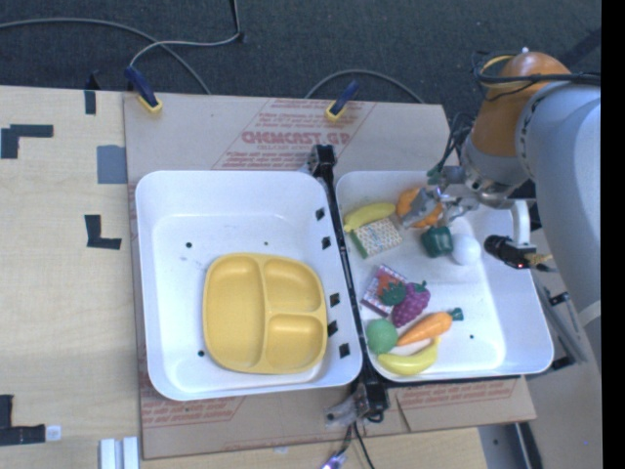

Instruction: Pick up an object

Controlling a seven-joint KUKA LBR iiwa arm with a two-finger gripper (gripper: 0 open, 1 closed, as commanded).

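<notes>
The right bin point(508, 345) holds several toy foods. At its far end lie a yellow banana point(367, 215), a pale patterned block point(383, 235), an orange piece point(409, 203), a dark green piece point(437, 241) and a small white piece point(468, 250). Nearer the front are a red packet point(388, 287), purple grapes point(411, 303), a carrot point(428, 327), a green ball point(382, 336) and a second banana point(411, 362). My gripper point(438, 203) hangs low over the bin's far end, right beside the orange piece and just above the dark green one. The wrist hides whatever sits under it.
The left bin point(166, 223) holds a yellow divided plate point(264, 313). The grey arm point(557, 164) covers the right bin's far right corner and right wall. Both bins rest on cardboard point(234, 140), held by blue-and-yellow clamps point(145, 88) at the back.
</notes>
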